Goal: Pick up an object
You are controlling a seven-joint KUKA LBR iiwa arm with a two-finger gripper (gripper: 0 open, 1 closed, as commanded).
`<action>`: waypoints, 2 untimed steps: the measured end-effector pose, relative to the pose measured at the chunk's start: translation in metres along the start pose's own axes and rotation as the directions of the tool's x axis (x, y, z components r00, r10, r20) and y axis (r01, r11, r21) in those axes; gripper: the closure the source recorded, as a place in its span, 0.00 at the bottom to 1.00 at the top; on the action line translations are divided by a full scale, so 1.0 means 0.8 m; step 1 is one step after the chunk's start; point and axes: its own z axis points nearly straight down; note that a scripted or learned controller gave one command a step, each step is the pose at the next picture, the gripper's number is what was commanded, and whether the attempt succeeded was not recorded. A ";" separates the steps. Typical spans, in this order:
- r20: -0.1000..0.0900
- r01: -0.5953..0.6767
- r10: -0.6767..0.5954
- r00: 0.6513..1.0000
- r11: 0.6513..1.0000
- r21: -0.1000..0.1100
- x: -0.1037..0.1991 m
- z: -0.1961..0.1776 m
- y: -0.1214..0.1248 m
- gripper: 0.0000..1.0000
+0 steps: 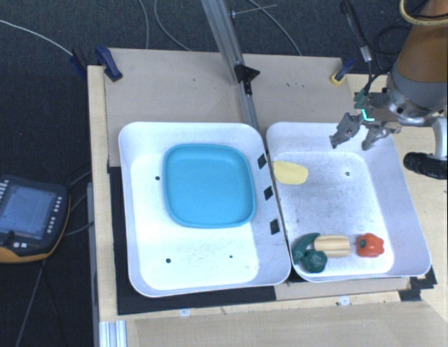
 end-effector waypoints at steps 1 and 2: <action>0.000 0.000 0.000 1.000 1.000 0.000 0.000 0.000 0.000 0.00; 0.000 0.000 0.000 1.000 1.000 0.004 -0.011 0.065 0.005 0.00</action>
